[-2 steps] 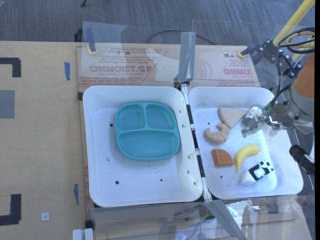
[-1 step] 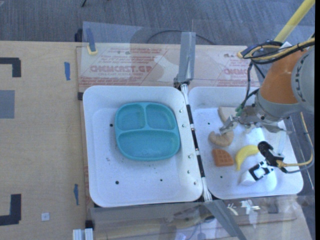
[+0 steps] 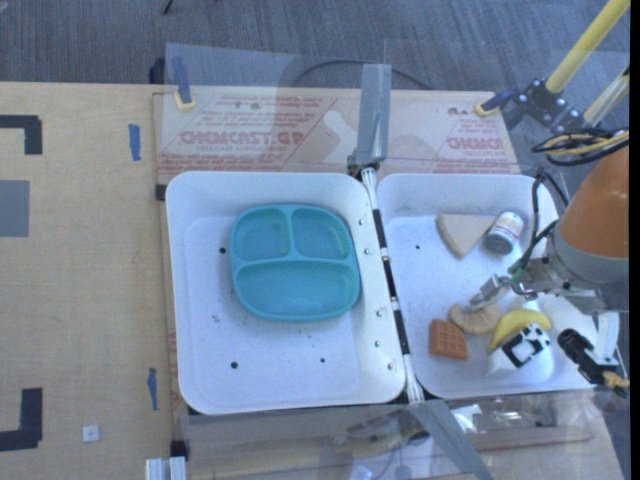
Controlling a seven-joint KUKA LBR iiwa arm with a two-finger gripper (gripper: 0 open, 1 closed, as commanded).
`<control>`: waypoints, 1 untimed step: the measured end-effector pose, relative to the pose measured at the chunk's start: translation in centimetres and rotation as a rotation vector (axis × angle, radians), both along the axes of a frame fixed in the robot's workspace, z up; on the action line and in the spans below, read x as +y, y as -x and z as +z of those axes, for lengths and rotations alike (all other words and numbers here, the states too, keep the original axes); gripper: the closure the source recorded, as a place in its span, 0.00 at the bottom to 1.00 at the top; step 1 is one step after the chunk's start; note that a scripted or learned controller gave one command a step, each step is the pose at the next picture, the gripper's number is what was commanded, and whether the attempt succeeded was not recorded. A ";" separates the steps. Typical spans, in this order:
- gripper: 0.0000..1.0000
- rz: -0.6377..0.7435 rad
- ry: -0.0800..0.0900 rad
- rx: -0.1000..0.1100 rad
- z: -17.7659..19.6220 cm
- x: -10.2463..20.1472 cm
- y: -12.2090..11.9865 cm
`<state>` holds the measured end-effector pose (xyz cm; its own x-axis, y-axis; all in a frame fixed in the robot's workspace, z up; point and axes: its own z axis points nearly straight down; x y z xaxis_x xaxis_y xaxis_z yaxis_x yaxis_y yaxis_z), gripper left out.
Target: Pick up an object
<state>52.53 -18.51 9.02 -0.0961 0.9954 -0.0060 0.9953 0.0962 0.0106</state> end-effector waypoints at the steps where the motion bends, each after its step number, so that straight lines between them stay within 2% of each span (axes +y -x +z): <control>1: 0.00 0.029 0.000 -0.004 0.0 0.4 4.1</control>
<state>48.39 -18.15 9.04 -0.1251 0.9921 -0.0059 0.9920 0.1252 0.0143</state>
